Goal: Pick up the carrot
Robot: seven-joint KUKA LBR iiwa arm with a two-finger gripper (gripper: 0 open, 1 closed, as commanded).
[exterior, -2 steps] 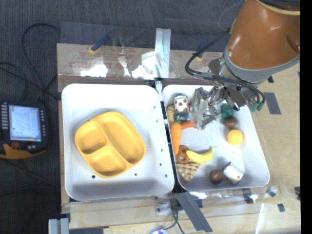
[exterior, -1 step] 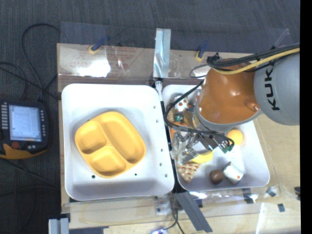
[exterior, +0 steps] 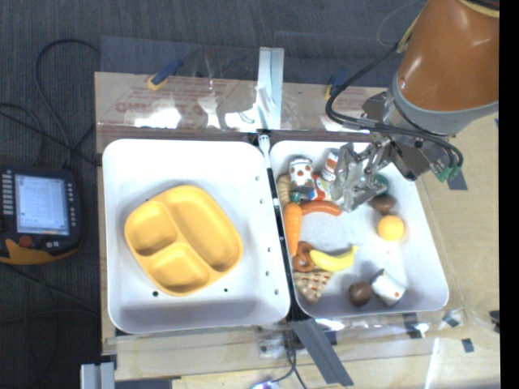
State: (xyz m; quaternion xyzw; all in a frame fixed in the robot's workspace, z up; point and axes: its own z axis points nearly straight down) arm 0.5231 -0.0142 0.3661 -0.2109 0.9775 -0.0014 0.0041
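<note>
The carrot (exterior: 292, 224) is orange and lies lengthwise along the left wall of the right bin (exterior: 422, 254), pointing toward the front. My gripper (exterior: 353, 194) hangs over the back middle of that bin, to the right of the carrot and a little behind it, apart from it. Its fingers stand open with nothing between them. The tips hover just past the right end of a red-orange sausage-shaped piece (exterior: 321, 209) that lies beside the carrot's top.
The right bin also holds a banana (exterior: 334, 258), a pretzel (exterior: 302, 254), a waffle piece (exterior: 313, 283), a yellow fruit (exterior: 391, 228), brown pieces (exterior: 359, 292), a white cup (exterior: 389, 287) and a small can (exterior: 300, 173). A yellow divided plate (exterior: 183, 239) lies in the left bin (exterior: 122, 168).
</note>
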